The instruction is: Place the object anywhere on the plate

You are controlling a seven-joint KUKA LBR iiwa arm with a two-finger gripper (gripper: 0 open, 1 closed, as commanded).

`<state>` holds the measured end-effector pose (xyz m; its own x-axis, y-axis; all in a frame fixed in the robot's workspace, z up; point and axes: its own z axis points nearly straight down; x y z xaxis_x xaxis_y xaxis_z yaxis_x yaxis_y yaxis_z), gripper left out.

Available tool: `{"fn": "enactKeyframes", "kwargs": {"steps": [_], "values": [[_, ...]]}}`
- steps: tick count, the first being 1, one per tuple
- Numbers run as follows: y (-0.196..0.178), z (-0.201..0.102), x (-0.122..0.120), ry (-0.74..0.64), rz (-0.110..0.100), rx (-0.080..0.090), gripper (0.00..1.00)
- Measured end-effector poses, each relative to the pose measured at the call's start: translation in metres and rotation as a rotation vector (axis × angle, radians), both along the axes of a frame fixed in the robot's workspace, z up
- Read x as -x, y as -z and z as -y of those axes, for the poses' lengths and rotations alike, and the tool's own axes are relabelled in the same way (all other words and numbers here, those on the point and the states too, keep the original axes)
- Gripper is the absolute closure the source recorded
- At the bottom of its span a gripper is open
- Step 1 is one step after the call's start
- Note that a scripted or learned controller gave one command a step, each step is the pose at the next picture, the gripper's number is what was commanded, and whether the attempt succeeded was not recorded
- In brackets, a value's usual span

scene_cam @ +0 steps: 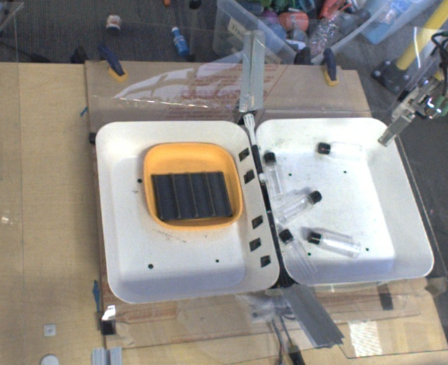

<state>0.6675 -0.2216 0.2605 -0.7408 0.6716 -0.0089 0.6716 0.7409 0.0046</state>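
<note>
Bench: orange plate (193, 155) in left bin (125, 265), clear vials (332, 241) in right bin (391, 226). Gripper (395, 131) at right bin's far corner; finger state unreadable.

We list: tan wood worktop (26, 204); dark floor (71, 14) behind it, strewn with small items; clear plastic tub (300, 14) of coloured toys at the top; grey tape strip (315, 322) at the worktop's front edge; even light.

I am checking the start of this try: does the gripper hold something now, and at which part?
Nothing is held. The gripper hangs at the right white bin's far right corner, apart from the clear plastic vials with black caps.
</note>
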Motion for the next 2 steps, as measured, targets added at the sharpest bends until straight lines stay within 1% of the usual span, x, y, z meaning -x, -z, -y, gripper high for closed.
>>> {"fn": "enactKeyframes", "kwargs": {"steps": [1,2], "values": [[0.001,0.001,0.007,0.035,-0.005,-0.003,0.0],[0.012,0.0,0.005,-0.301,-0.006,0.0,0.0]]}}
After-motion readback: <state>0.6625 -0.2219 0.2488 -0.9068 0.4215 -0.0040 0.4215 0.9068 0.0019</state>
